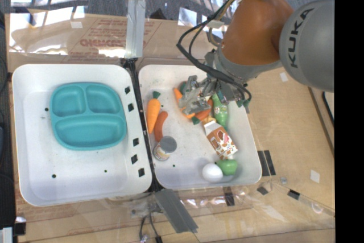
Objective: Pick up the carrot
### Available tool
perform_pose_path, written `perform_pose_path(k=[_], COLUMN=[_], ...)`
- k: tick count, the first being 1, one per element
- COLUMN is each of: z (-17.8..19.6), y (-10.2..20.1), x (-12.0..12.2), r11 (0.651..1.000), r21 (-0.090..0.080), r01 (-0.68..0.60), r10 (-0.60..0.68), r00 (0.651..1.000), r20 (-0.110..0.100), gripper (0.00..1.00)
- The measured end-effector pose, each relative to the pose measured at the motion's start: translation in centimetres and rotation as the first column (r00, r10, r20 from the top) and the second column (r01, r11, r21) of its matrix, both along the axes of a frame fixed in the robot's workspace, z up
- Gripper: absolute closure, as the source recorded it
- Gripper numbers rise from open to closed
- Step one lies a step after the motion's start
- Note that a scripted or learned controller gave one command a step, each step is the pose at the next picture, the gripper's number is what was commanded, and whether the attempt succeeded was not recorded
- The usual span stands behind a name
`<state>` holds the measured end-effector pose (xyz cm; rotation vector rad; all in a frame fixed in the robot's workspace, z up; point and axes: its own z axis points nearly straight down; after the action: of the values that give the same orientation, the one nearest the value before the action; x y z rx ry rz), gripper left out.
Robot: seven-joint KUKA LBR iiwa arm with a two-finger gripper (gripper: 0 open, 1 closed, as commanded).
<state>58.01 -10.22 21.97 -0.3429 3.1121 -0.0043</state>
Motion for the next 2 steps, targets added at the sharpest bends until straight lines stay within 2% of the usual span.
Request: perform_pose_path(k=[1, 2], z=[-7.9, -2.7], y=[0.5, 2.7], x=[-4.1, 3.0], r11=[0.960, 0.996], r21=[0.002, 0.002], r01=[0.278, 0.088], r10=[-0.278, -0.088], r00=[0.960, 0.996], r20=[-0.008, -0.007], gripper=[1.00, 1.00])
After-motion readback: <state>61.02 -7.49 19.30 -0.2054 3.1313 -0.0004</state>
